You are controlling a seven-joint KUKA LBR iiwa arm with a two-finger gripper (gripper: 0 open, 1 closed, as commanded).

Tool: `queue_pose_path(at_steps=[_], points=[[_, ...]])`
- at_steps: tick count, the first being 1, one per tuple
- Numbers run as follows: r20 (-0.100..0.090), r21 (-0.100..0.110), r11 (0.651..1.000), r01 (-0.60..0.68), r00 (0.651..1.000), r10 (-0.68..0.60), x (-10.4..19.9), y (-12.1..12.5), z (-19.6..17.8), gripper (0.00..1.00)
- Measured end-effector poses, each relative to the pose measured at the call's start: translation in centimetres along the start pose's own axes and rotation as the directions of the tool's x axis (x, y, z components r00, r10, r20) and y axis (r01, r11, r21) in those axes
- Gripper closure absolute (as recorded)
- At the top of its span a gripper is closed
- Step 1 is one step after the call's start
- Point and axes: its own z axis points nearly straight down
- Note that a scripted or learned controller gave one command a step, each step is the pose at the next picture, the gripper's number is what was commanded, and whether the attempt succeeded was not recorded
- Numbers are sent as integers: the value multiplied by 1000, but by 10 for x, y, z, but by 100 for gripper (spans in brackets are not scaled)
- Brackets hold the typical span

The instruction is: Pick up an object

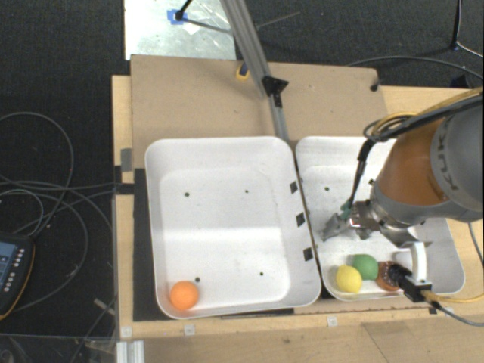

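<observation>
You have the bench [227, 97] carrying two white bins side by side, the left bin [227, 165] with an orange ball [184, 296] in its near left corner and the right bin [325, 165] partly covered by the grey and orange arm [423, 172] reaching in from the right. The gripper [338, 224] hangs over the middle of the right bin with nothing between its fingers, but you cannot tell from this angle how wide they stand. Along that bin's near edge lie a yellow ball [348, 279], a green ball [365, 265] touching it, and a brown object [388, 278] just beside the green one.
</observation>
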Motion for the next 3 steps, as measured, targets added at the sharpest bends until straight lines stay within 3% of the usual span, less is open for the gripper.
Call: queue_pose_path(at_steps=[1,2,3], points=[[0,-2,1000,1,1000,-1,0,0,23,0],[1,-7,1000,0,1000,0,0,1,11,100],[2,-10,1000,4,1000,-4,-4,8,-34,100]])
